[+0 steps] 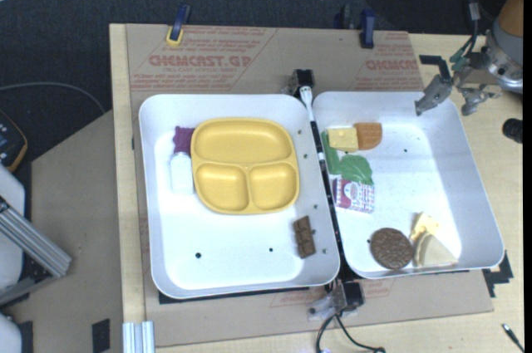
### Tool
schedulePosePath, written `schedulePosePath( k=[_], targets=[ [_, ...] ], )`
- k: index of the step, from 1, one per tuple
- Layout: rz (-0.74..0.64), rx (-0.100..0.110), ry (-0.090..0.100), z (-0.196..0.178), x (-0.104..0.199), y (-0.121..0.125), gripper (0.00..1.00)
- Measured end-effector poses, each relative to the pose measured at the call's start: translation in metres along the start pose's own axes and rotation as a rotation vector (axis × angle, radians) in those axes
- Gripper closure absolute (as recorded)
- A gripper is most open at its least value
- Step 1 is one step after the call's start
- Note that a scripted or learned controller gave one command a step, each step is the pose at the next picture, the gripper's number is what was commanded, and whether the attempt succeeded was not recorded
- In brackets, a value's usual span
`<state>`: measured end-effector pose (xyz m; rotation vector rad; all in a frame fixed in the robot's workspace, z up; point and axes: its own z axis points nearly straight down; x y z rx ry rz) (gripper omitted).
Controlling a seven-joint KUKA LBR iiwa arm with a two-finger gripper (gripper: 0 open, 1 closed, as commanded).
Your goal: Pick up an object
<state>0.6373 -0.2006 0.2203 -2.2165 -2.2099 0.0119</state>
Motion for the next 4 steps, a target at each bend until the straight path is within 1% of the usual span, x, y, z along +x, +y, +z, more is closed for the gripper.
schedulePosePath(
  k=[1,2,3,4],
  targets=[
    [-0.003,-0.015,-0.003,-0.009,0.0,0.003,0.0],
    [-0.003,-0.008,-0.002,0.04,-0.006,-0.003,0.0],
    [-0.003,-0.009,-0.002,0.086,-0.014,-0.003,0.0],
    [-0.005,-0.01,0.002,0.137,-0.012,-0.002,0.0]
  ],
)
